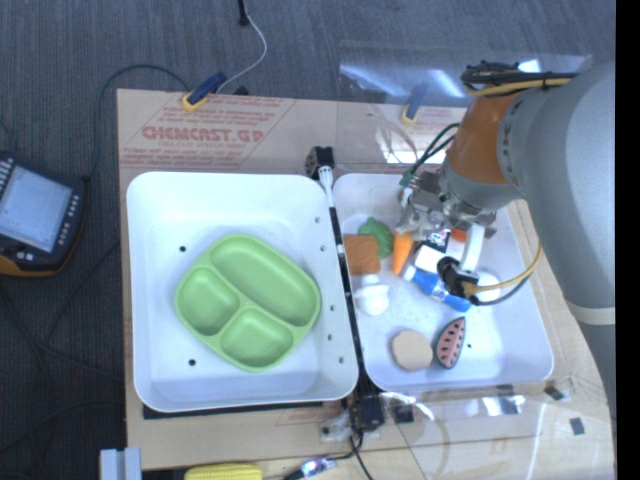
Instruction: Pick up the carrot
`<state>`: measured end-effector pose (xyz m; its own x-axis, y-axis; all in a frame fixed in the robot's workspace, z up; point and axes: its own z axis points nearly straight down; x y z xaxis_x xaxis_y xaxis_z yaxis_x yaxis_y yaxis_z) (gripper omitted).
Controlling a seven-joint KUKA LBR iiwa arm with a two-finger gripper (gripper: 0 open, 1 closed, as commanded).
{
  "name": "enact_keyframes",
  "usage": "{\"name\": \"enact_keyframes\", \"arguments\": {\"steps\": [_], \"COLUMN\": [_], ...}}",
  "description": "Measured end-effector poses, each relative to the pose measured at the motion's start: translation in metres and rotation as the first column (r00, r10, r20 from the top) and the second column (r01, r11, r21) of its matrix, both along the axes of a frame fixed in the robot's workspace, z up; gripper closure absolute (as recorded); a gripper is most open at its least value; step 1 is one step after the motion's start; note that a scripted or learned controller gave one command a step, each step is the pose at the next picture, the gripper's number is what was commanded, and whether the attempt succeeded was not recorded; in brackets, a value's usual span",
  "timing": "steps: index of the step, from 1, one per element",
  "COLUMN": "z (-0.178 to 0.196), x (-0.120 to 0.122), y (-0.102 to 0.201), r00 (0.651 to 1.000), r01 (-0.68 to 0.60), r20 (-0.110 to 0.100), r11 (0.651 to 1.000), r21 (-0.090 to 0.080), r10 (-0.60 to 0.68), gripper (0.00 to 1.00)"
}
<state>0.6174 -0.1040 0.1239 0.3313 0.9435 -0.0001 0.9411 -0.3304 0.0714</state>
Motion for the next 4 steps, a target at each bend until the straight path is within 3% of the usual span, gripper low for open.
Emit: {"name": "enact_keyframes", "arguments": {"steps": [1,2,3,4], "z": [0.062,0.059,0.058,0.003], "x": [0.025,0.024,-0.033,-0.056], "y": [0.084,0.08,0.072,-0.002], "r00": [0.984,0.983,0.95,0.939], "r01": [0.166,0.17,0.306,0.338], "r20": [-0.067,-0.071,-0.075,-0.077], "r11": [0.986,0.985,0.952,0.941], "r21": [0.024,0.02,0.021,0.018], "r10": [-0.164,-0.168,-0.304,-0.336], "gripper": [1.0,0.0,0.0,0.0]}}
